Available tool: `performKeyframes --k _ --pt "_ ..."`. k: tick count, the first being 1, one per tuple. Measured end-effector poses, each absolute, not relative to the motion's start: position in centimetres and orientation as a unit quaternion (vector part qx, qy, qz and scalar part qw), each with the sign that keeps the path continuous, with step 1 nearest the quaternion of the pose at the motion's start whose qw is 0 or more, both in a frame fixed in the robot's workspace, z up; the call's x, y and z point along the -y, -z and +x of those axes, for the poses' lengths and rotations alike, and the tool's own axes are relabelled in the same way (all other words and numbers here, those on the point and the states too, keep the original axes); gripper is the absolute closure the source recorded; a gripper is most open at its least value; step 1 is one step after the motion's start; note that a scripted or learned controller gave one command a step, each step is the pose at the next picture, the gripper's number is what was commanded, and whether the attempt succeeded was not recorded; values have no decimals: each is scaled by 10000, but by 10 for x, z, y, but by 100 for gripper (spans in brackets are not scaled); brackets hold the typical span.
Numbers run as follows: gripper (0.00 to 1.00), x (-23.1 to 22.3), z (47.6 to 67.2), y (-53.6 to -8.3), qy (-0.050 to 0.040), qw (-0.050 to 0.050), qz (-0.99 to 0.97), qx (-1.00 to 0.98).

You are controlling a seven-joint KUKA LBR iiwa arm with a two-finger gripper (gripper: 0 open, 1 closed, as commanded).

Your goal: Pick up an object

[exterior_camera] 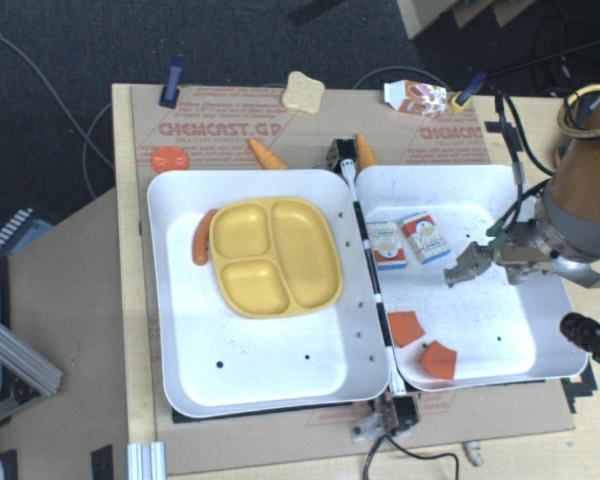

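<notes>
The gripper (467, 268) hangs over the right bin (500, 183); whether it is open or closed I cannot tell. In the left bin (180, 298), a red sausage (201, 239) touches a yellow divided tray (276, 256). Two small cartons (406, 241) lie far in the right bin, two orange blocks (423, 344) near. The brown bench board (220, 128) carries a bread slice (303, 92); dark carpet (80, 28) surrounds it.
</notes>
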State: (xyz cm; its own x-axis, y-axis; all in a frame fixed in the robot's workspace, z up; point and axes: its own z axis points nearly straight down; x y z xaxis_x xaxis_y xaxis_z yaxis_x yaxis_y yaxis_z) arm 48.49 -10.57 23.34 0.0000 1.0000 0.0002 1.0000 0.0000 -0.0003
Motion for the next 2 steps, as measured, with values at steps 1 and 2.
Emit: performKeyframes --k 1,2 --pt "0 111 531 -110 -14 25 -7073 7069" --pt "0 175 569 -84 -3 -9 -7076 7067"
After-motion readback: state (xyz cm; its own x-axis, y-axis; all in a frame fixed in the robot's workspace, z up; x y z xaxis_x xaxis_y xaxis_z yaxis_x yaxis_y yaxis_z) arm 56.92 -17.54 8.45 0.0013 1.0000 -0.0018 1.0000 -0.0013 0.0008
